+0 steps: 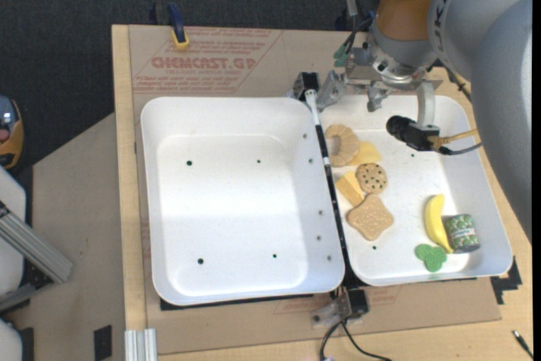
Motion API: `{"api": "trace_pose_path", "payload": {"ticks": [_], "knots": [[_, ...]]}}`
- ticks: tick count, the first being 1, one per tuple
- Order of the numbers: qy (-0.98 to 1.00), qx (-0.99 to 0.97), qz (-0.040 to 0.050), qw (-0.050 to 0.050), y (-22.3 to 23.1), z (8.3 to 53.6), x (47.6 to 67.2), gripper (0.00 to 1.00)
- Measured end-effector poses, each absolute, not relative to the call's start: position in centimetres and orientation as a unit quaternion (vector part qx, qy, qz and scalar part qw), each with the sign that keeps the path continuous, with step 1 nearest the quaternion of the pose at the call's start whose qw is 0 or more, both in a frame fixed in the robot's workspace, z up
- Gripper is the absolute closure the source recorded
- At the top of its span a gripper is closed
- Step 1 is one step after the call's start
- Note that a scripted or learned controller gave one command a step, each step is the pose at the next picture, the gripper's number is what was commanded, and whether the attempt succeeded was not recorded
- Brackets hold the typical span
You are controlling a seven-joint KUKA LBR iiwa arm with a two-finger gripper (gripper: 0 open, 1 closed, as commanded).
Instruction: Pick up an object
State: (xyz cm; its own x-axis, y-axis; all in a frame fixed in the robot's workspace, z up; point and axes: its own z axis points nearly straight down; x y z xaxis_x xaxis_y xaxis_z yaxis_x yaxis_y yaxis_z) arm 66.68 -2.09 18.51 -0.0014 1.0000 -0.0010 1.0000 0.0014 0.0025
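The right bin (486, 182) holds several toy foods. A round tan ring (341, 144) lies by the divider, with a yellow wedge (367, 153) beside it. Below them are a chocolate-chip cookie (371, 177), a yellow cheese piece (348, 187) and a slice of toast (370, 218). A banana (434, 220), a green can (461, 232) and a small green piece (431, 256) sit at the front right. My gripper (399, 104) hangs over the bin's far end, above and right of the ring, open, with nothing between its fingers.
The left bin (161, 182) has a bare white floor. A black fitting with a cable (412, 132) hangs just under the wrist. The bins stand on a cardboard sheet (203, 55), which has a blue-and-yellow clamp (177, 25) at its far edge.
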Motion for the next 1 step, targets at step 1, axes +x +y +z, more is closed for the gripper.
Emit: {"api": "trace_pose_path", "payload": {"ticks": [1], "knots": [[0.708, 0.707, 0.0006, 0.001, -2.09, 18.51, 66.68, 0.00]]}}
